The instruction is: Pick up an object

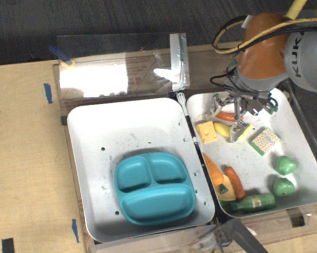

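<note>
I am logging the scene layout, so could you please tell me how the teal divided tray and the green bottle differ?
The teal divided tray lies in the left bin; the green bottle lies in the right bin. The tray is far larger and lies alone, while the bottle is small, slim and crowded beside a carrot. The tray lies flat and open side up; the bottle lies on its side along the near wall. Both lie towards the near side of their bins.

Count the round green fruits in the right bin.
2: one green fruit near the right wall, the other just below it toward the front corner. More may hide under the gripper.
</note>
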Controlling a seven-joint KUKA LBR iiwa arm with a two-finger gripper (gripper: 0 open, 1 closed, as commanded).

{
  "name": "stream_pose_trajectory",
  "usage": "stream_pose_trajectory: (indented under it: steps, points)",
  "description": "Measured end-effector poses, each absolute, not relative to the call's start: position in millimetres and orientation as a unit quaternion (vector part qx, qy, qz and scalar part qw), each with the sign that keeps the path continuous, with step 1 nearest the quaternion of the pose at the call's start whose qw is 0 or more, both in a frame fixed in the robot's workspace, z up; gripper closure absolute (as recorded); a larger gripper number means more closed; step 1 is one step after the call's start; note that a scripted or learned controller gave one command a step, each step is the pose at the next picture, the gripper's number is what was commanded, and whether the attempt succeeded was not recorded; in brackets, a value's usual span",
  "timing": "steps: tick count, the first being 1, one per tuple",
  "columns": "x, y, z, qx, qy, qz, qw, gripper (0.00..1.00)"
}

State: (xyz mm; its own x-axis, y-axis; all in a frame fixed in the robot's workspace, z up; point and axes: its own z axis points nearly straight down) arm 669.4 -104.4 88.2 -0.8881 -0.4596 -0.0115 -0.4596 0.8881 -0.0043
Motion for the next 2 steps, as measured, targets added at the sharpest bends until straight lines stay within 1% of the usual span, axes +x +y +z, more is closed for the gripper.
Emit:
stream_pose_trajectory:
  steps: [1,2]
  points:
    - [673.5,-103,104,-0.236,0.972,-0.0018,0.014,1.00]
    - [670.5,-110,283,-0.262,0.965,-0.0040,0.011,1.00]
